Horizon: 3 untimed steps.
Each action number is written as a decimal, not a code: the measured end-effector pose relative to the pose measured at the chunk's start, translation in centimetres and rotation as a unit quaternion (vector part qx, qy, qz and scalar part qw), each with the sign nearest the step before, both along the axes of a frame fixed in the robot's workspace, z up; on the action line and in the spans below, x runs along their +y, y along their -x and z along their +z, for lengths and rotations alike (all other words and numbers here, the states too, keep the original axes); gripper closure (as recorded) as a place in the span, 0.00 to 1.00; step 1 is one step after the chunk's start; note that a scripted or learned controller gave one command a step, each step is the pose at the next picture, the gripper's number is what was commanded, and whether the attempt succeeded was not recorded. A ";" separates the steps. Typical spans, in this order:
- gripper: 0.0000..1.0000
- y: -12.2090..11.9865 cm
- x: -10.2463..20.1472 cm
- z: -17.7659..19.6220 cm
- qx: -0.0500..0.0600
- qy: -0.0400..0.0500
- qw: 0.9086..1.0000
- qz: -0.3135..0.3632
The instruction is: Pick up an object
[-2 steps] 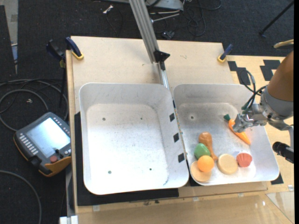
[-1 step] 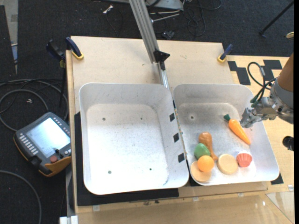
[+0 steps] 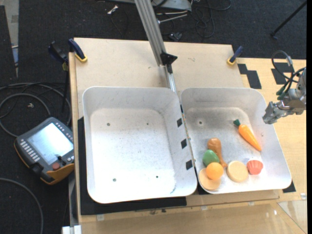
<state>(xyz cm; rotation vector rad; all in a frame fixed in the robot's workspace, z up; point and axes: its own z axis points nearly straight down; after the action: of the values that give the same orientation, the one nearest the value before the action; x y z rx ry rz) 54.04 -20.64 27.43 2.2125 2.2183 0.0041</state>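
The right bin (image 3: 222, 97) holds several toy foods. An orange carrot (image 3: 248, 135) with a green top lies near its right wall. At the front sit a brown piece (image 3: 215, 146), a green piece (image 3: 210, 157), an orange ball (image 3: 214, 171), a tan disc (image 3: 237, 171) and a small red piece (image 3: 255, 167). My gripper (image 3: 273, 114) hangs at the bin's right rim, up and to the right of the carrot, apart from every object. Nothing shows between its fingers.
The left bin (image 3: 129, 143) sits beside the right one. A slanted metal pole (image 3: 152, 26) runs down to the bins' shared back edge. A teach pendant (image 3: 46, 150) lies on the floor to the left. Yellow clamps (image 3: 79, 56) mark the bench's back corners.
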 end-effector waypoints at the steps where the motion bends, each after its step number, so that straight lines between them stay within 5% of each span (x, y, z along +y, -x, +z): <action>1: 1.00 -0.5 4.9 -1.2 0.004 -0.003 1.000 0.003; 3: 1.00 -3.1 14.7 -3.9 0.005 -0.003 1.000 0.003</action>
<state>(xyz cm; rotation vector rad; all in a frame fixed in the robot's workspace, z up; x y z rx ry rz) 57.17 -5.96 23.56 2.2141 2.2323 0.0002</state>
